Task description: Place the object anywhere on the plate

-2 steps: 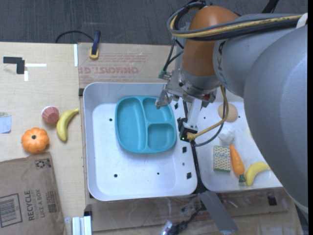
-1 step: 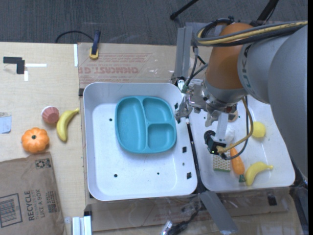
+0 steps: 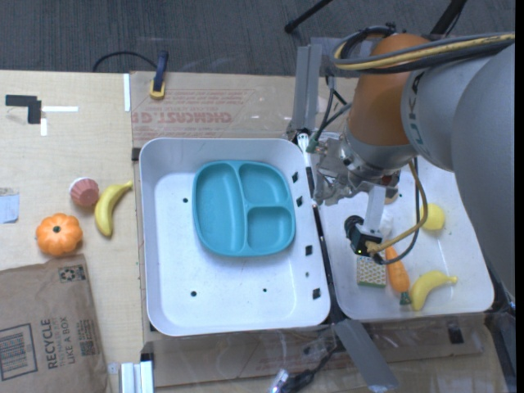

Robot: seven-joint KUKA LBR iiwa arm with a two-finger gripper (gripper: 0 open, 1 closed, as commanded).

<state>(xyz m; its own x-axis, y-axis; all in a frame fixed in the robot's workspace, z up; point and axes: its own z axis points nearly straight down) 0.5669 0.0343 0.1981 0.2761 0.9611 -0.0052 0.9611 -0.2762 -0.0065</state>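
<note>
nearest, along the 6 o'clock edge of the fruit bin (image 3: pixel 460 256), lie a banana (image 3: pixel 430 287), a carrot (image 3: pixel 397 273) and a small meshed square pad (image 3: pixel 371 275). the carrot touches the pad and sits just beside the banana. a lemon (image 3: pixel 434 217) rests farther back, toward 3 o'clock. any of these four could be the task's object, and none is on the plate. the claw (image 3: pixel 340 188) hangs over the bin's 10 o'clock part, near the wall shared with the plate bin (image 3: pixel 164 301). i cannot tell whether it is released or clenched, and nothing shows in its hold. the blue plate (image 3: pixel 221 203) lies bare in the plate bin, toward 12 o'clock.

the likely trouble is the crowding. a descent on the carrot may nudge the pad or banana, or pinch two at once. the round lemon may roll out of a closing grip. on the carry toward 9 o'clock, a low pass could clip the shared wall, and a release near the plate's raised rim could let the thing tumble onto the bin floor.

counted: two bins, one plate with three compartments, one carrot, one pad and one lemon. there are two bananas, the second banana (image 3: pixel 109 209) lying on the counter (image 3: pixel 49 137) at 9 o'clock beside one small pumpkin (image 3: pixel 59 234) and one pink round thing (image 3: pixel 84 191).
</note>
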